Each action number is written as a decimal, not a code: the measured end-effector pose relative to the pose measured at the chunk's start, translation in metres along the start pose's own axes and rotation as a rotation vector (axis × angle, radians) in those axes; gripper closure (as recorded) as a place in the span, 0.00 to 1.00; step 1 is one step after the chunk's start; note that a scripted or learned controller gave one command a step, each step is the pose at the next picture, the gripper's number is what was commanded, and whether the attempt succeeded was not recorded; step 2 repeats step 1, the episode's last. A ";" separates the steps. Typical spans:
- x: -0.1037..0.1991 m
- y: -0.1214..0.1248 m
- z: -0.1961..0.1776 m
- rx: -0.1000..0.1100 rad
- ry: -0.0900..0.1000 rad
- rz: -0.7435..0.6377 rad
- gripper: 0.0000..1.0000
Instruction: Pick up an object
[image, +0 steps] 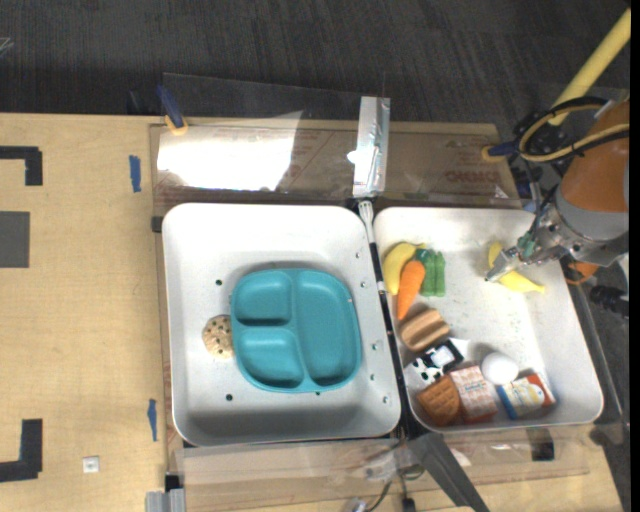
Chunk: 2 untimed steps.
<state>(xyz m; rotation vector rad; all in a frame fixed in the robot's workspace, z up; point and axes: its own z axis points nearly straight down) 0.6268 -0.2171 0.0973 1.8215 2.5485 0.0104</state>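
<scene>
- Camera view: gripper (520, 255) hung at the right bin's (585, 340) two o'clock, touching a yellow object (522, 281); its grip state could not be told.
- Judged risk: that small, low piece might slip free during lifting.

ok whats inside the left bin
A teal divided plate sits in the middle of the left bin, its three compartments bare. A cookie lies against the plate's left edge. Whatever is under the plate is covered.
</scene>
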 end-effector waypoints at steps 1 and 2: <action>0.098 0.057 -0.081 0.006 0.002 0.199 1.00; 0.098 0.057 -0.081 0.006 0.002 0.199 1.00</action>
